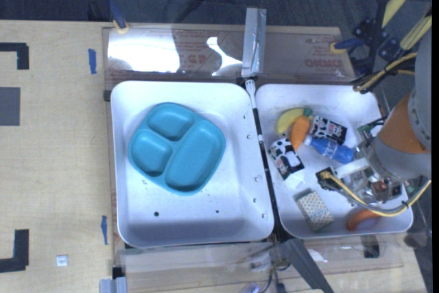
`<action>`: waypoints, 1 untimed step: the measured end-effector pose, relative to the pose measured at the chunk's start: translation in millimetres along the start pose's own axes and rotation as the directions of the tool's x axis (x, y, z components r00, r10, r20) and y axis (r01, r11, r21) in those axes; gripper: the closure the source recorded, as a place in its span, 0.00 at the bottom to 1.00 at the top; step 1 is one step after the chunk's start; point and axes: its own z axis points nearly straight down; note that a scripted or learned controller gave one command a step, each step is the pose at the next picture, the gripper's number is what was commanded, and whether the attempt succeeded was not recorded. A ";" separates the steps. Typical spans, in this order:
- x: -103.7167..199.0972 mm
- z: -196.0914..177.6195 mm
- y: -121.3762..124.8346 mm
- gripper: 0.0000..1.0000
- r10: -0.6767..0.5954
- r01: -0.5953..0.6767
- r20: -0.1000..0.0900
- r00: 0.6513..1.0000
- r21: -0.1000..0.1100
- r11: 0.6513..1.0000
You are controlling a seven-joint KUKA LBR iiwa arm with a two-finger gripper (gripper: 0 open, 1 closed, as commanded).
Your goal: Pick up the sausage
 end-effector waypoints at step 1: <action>0.1 -9.0 -1.0 1.00 -0.004 0.004 0.003 1.000 0.002 1.000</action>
